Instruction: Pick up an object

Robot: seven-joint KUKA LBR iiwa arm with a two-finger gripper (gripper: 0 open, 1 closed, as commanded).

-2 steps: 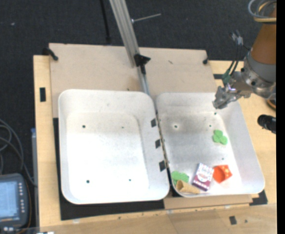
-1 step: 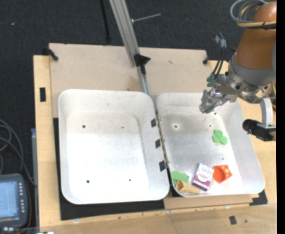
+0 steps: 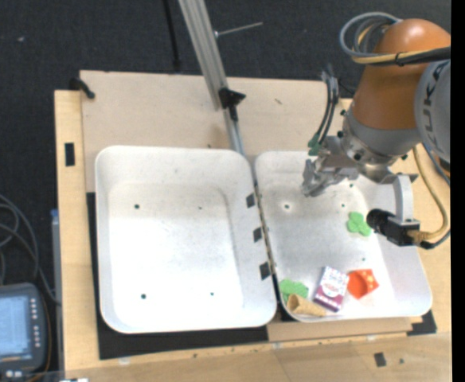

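Note:
My gripper hangs over the back part of the right bin, its grey fingers pointing down and left, with nothing seen between them. A small green piece lies to its right on the bin floor. Along the bin's front edge sit another green piece, a tan cone-like object, a small purple-and-white packet and a red-orange block. All these objects lie well apart from the gripper.
The left bin stands beside the right one, with a row of black clips along their shared edge. A slanted aluminium post rises behind the bins. A black cable connector hangs off the arm near the green piece.

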